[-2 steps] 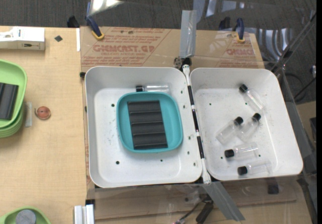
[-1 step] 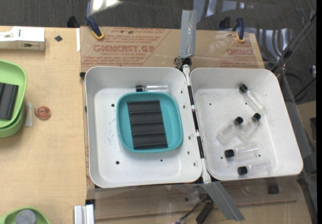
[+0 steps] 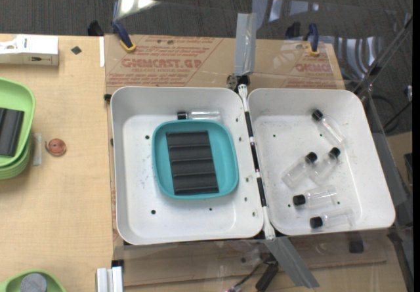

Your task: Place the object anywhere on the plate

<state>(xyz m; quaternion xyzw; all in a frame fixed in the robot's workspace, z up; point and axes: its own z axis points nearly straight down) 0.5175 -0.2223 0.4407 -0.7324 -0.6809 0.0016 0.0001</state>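
Observation:
A teal square plate (image 3: 163, 146) lies in the left white bin (image 3: 131, 218), with a dark ribbed insert (image 3: 191, 161) on it. One clear vial with a black cap (image 3: 197, 115) lies in the left bin just behind the plate, not on it. Several more clear vials with black caps lie in the right bin (image 3: 374, 205): one at the back (image 3: 326, 125), two in the middle (image 3: 325, 161) (image 3: 298, 169), and two near the front (image 3: 314, 199) (image 3: 331, 220).
A green tray (image 3: 20, 104) with a dark item sits at the left edge of the wooden bench. A small brown disc (image 3: 56, 146) lies beside it. Cardboard (image 3: 164, 61) and clear sheets with clamps stand behind the bins.

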